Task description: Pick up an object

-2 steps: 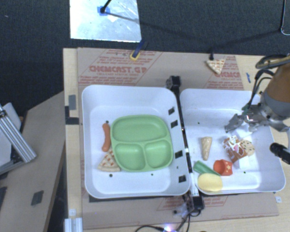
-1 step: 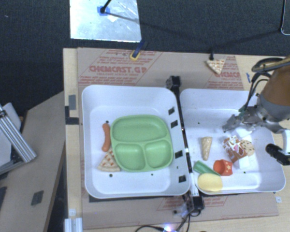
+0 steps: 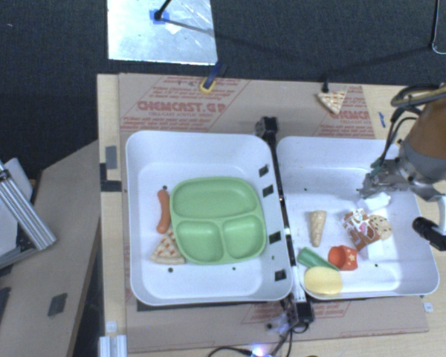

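Starting on the left, the left bin (image 3: 137,222) has a green divided plate (image 3: 218,220) sitting in the middle of it. Just left of the plate there's a little orange sausage (image 3: 163,210) lying lengthwise, and below that a waffle wedge (image 3: 167,250) right by the plate's lower left corner.

Black clips run down the divider (image 3: 276,222) where the two bins meet.

Over in the right bin (image 3: 320,162) is where most of the toy food is. There's a cream-colored cone (image 3: 317,227) standing apart near the middle, then a green pepper piece (image 3: 317,259) touching a red tomato (image 3: 343,257), with a yellow lemon (image 3: 323,280) just below them against the front wall. To the right of those is a brown and white patterned piece (image 3: 366,227), looks like some kind of pastry, hard to say exactly.

The claw (image 3: 377,188) is down inside the right bin near its far right side, just above that patterned piece, with something small and white (image 3: 379,198) right at its tip. I honestly can't tell how it's set or if it's got anything. The grey arm (image 3: 431,136) with the orange band comes in from the right.

Up on the counter (image 3: 297,103) behind the bins there's another waffle wedge (image 3: 332,100).
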